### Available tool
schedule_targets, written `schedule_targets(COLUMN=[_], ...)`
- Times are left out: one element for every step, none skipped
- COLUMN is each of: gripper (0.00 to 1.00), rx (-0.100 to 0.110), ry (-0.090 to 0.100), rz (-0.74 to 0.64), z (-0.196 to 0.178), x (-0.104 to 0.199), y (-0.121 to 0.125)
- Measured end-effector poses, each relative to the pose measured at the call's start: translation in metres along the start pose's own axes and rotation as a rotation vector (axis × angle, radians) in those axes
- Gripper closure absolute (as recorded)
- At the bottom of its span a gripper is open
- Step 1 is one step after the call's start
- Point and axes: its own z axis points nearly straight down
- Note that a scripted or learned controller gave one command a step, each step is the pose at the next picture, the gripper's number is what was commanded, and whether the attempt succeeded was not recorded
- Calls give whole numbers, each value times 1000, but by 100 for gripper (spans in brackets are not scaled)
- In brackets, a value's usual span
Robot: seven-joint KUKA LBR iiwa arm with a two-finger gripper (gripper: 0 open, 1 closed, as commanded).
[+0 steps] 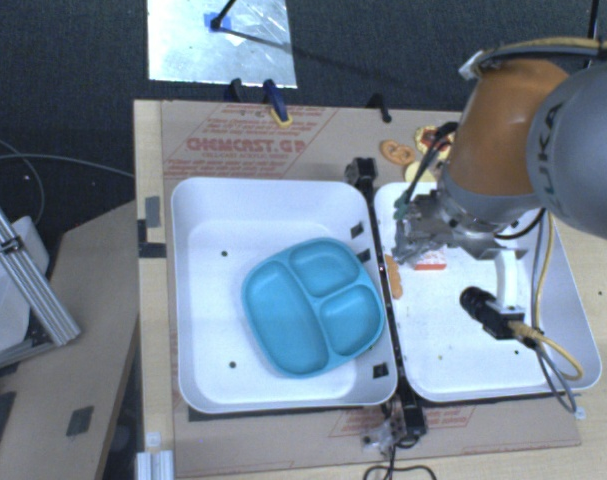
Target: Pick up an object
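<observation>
Camera view: gripper [415, 240] hangs low over right bin [503, 378] near the divider, small orange stick [393, 277] just below-left of it, long axis along the divider; blue divided plate [313, 308] in left bin [213, 228].

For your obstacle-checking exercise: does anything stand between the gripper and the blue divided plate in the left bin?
Yes. The gripper is over the right bin; the bins' adjoining walls lie between it and the blue divided plate.
</observation>
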Motion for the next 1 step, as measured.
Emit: schedule_targets(gripper=[0], rx=[0], ry=[1], rz=[-6], z=[3], x=[4], y=[2])
